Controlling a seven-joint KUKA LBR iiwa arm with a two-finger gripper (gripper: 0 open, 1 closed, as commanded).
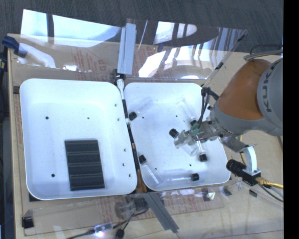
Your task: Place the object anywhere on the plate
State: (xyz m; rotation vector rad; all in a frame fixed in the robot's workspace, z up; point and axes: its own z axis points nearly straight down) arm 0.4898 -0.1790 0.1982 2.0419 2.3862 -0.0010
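A dark ribbed rectangular plate [84, 164] lies flat in the front part of the left bin [40, 98]. Several clear tubes with black caps lie scattered in the right bin [159, 96]: one capped tube [173, 133] sits just left of the gripper, another [203, 157] just in front of it, and a third [182, 176] lies along the front wall. My gripper [191, 137] is down low in the right half of the right bin, among these tubes. Glare and clear plastic blur what lies at its tip.
Two more capped tubes lie by the right bin's left wall, one at the back [132, 116] and one at the front [142, 159]. The divider between the bins [128, 133] runs between gripper and plate. Clear sheeting stands behind the bins.
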